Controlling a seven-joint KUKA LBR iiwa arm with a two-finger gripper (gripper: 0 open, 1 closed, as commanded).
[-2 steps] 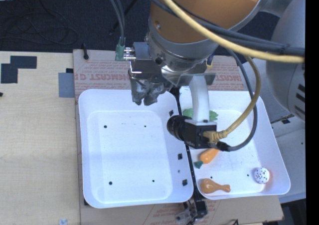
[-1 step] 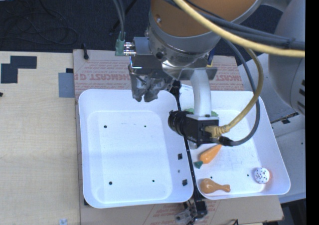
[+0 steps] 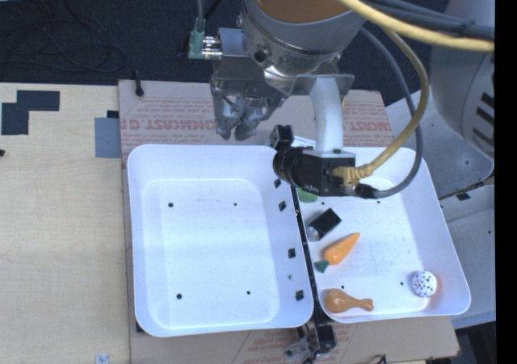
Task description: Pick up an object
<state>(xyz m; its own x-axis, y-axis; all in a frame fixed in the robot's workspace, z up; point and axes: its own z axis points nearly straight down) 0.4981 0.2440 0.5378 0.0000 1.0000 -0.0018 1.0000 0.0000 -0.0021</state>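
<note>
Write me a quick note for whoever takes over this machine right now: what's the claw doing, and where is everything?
Claw: raised above the back edge of the left bin, nothing visible between its fingers.
Things: all in the right bin: orange carrot, black block, tan pear-shaped toy, white speckled ball, and something green partly hidden under the black camera unit.
Done: nothing picked up yet.
Left: pick up one object.

Orange carrot (image 3: 342, 247), tan gourd (image 3: 347, 301), white black-speckled ball (image 3: 423, 282), white bins (image 3: 153, 169)
</note>
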